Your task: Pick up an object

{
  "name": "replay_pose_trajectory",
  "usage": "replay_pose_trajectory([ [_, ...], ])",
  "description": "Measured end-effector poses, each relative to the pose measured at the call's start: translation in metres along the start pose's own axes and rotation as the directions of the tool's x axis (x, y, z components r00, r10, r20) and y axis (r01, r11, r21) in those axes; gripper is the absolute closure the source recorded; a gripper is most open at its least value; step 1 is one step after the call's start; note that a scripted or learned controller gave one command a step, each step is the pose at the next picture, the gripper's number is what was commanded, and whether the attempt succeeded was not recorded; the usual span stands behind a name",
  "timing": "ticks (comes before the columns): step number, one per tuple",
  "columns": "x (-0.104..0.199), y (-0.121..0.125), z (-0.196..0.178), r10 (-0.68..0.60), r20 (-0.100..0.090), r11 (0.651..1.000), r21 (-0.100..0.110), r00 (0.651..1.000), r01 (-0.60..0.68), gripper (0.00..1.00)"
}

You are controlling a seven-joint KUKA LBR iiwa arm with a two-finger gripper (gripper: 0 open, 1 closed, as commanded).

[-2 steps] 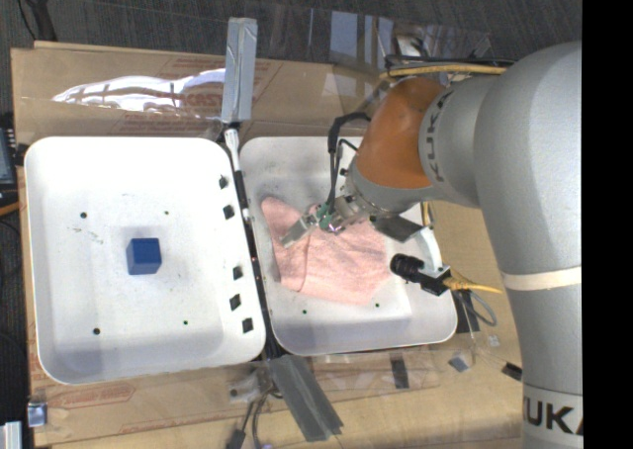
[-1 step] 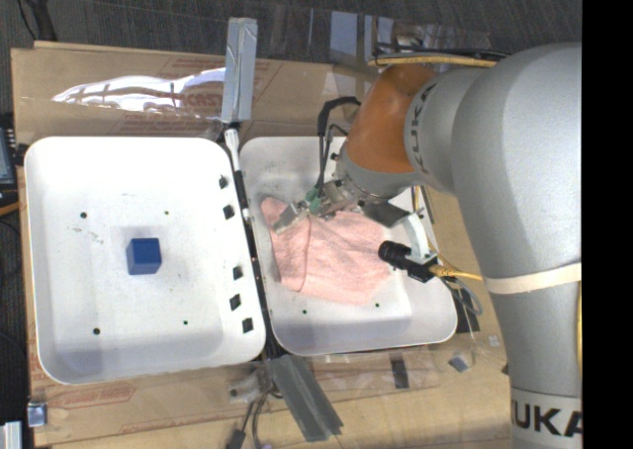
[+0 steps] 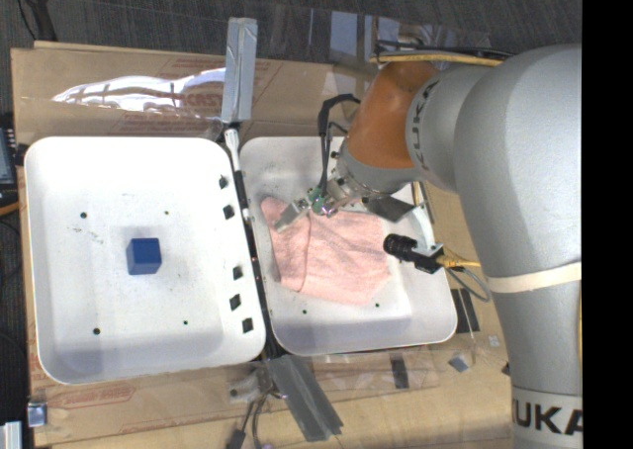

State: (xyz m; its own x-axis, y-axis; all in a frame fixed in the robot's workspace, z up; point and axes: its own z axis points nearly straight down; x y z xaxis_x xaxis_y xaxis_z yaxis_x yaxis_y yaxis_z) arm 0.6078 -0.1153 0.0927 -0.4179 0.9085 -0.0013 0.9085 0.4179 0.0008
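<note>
A pink cloth (image 3: 331, 257) lies crumpled across the middle of the right bin (image 3: 326, 330). My gripper (image 3: 297, 212) reaches in from the right and is down at the cloth's upper left corner, where the fabric bunches up around its metal fingertips. A small blue cube (image 3: 144, 255) sits alone in the left bin (image 3: 119, 338), far from the gripper.
The grey arm with its orange band (image 3: 386, 131) hangs over the right bin's far right side. A raised divider with black clips (image 3: 240, 249) separates the two bins. Cardboard (image 3: 129, 91) lies behind the bins.
</note>
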Motion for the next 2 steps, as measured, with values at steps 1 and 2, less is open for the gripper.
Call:
replay_pose_trajectory([
  [1, 0.006, 0.023, 0.001, 0.215, -0.001, 0.977, 0.002, 0.977, -0.215, 0.00],
  [2, 0.032, -0.049, 0.001, 0.085, -0.003, 0.996, 0.004, 0.996, -0.085, 0.00],
])
